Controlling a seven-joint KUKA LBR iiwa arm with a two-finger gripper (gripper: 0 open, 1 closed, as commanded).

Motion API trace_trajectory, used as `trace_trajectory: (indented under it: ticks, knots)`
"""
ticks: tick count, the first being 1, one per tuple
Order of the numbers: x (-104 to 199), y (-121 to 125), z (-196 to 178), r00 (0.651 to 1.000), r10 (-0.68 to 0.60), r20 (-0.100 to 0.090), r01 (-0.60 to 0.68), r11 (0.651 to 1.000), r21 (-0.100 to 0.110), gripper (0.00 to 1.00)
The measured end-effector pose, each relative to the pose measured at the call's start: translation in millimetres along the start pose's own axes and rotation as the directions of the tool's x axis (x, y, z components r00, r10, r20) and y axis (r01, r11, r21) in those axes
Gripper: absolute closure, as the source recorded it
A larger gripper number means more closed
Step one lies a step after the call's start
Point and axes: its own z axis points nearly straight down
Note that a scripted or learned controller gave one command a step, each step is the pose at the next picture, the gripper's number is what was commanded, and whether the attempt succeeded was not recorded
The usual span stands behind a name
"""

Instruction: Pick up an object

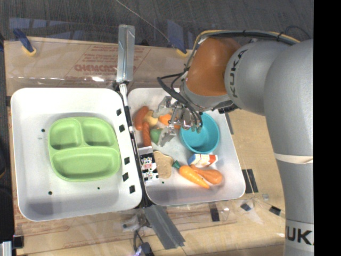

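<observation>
My gripper [177, 121] hangs low over the upper middle of the right bin [234, 167], just left of a blue bowl [203, 136]. Right beneath and beside it lie an orange piece [164, 119], a brown sausage [140, 117] and a green piece [155, 135]. Nearer the front of the bin are a slice of bread [164, 166], two carrots [198, 176], a small white and orange carton [204, 159] and a black-and-white patterned block [147, 168]. The gripper's body hides whatever is directly under it.
The left bin [32, 196] holds a green divided plate [84, 147]. A ridge with black clips [128, 143] separates the two bins. The big grey arm [277, 79] covers the bench's right side, with its orange band [210, 71] above the wrist.
</observation>
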Motion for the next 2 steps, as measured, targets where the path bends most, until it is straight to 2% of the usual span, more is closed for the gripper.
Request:
trace_trajectory:
  ticks: [1,2]
  knots:
    - [79,-29,15,0.971,0.238,-0.002,-0.238,0.971,0.000,0.00]
    - [67,-60,14,0.986,0.167,0.002,-0.167,0.986,-0.009,0.00]
